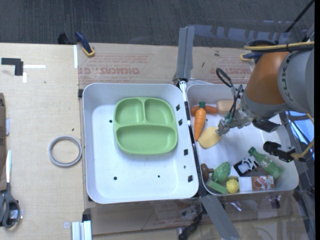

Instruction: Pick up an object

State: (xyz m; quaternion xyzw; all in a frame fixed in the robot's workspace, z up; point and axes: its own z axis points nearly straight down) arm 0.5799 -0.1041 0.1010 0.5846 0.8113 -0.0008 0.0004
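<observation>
Open floor (150, 179) below green tray (146, 125)

A roll of tape (65, 150) and scissors (8, 204) lie on the tabletop (37, 114) left of the bins, a blue clamp (85, 43) at its far edge.

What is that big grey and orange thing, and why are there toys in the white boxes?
That is a robot arm. A camera up above looks down on the bench, and the arm reaches in from the right. At its end is a gripper, its hand for picking things up. It hangs low in the right bin, right by a pale yellow toy food and a toy carrot. I cannot tell whether it has grabbed anything. More toys lie near that bin's front edge, like a green bottle. The left bin holds a green divided plate. A roll of tape lies outside on the bench.
</observation>
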